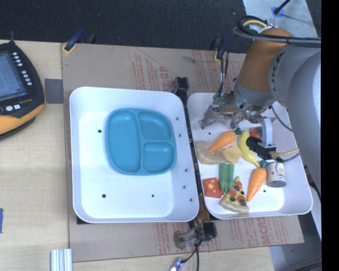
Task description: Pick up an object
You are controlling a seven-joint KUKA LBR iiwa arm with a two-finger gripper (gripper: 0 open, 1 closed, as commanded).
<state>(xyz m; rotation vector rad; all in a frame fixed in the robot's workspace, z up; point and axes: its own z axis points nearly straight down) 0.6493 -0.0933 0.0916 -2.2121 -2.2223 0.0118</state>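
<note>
A pale wooden table (28, 174) carries a brown cardboard sheet (152, 66) taped flat across its middle. Beyond the table's far edge lies dark carpeted floor (130, 10). An orange-rimmed control tablet (8, 92) rests at the table's left edge. Blue clamps (73, 40) grip the cardboard's far edge.
</note>
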